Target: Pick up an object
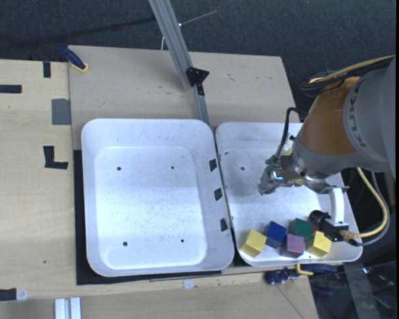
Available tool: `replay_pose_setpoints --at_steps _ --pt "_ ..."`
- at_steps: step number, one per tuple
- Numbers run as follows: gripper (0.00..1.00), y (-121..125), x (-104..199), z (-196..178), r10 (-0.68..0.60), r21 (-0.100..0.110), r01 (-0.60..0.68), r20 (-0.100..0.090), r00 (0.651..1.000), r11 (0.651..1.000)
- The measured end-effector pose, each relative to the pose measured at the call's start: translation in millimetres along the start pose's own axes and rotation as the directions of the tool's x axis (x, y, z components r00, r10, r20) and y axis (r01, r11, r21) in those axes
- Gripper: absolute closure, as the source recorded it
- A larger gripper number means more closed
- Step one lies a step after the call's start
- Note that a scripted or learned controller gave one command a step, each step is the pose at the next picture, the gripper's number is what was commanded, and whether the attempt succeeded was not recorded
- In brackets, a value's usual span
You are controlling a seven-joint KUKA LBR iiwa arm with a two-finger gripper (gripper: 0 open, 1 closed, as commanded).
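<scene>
The two shallow plastic bins are white: the left white bin (pixel 149 195) is sprinkled with fine dark specks and a few small black dots, and the right white bin (pixel 249 171) is speckled likewise. In the right bin lie small cubes: a yellow cube (pixel 254 242), a blue cube (pixel 276 233), a purple cube (pixel 294 244), a green cube (pixel 300 228) and a second yellow cube (pixel 320 244). The wooden bench top (pixel 130 82) is pale tan with black tape marks and a grey patch. The arm's wrist band (pixel 327 121) is orange, its upper shell (pixel 379 111) grey. The slanted metal rail (pixel 173 28) is silver-grey. The floor (pixel 272 12) is dark blue-grey.
</scene>
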State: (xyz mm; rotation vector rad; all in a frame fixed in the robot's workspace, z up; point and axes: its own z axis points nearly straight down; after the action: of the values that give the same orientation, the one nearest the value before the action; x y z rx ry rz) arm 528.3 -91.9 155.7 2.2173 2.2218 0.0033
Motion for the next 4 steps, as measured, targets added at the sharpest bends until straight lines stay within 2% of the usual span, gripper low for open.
replay_pose_setpoints --at_steps 1,2,3,4 --pt "1.0 7 -7 -58 0.001 -0.002 -0.001 0.001 1.0 1.0" --pt "1.0 8 -7 -74 0.0 0.002 0.0 0.0 1.0 1.0" --pt "1.0 11 46 -84 -0.005 0.003 0.005 -0.003 1.0 1.0" --pt "1.0 17 94 -73 -0.004 0.007 0.004 -0.001 1.0 1.0"
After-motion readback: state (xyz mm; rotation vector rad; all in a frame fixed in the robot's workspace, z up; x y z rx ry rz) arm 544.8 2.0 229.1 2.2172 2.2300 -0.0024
